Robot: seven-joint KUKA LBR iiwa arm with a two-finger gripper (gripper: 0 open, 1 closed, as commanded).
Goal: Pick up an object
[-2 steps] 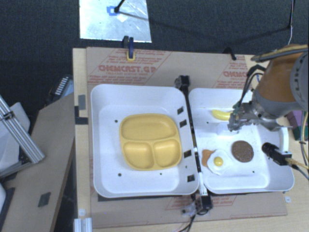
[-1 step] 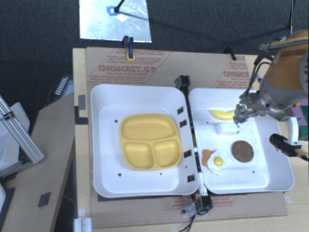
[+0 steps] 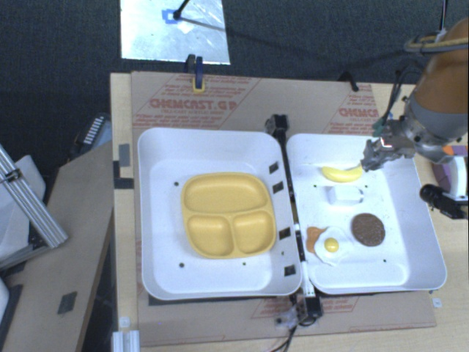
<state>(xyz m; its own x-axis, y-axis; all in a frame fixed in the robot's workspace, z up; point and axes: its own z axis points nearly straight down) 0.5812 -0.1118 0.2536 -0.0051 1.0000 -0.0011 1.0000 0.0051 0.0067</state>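
Four things lie in the right bin [image 3: 421, 266], and the banana [image 3: 342, 173] is the one nearest me. It sits in the upper part of that bin, right of centre frame, yellow, curved, lying flat on the white floor. My jaws [image 3: 375, 155] hang at its right tip, just above and to the right of it; whether they touch it, or whether they are parted or clenched, I cannot tell, the angle blurs them into one grey lump.

Just below the banana there is a small white block [image 3: 344, 194], pale against the bin. Lower right of that, a round brown patty [image 3: 368, 229]. Lower left, near the divider, a fried egg [image 3: 330, 246], white with a yellow yolk, and an orange piece [image 3: 315, 237] peeking out at its left edge.

Across the black hinge, the left bin [image 3: 157, 167] carries a yellow divided plate [image 3: 227, 215], three compartments, centre frame. Both bins rest on brown cardboard [image 3: 242, 97] over the surface. My arm [image 3: 443, 86] enters from the upper right.
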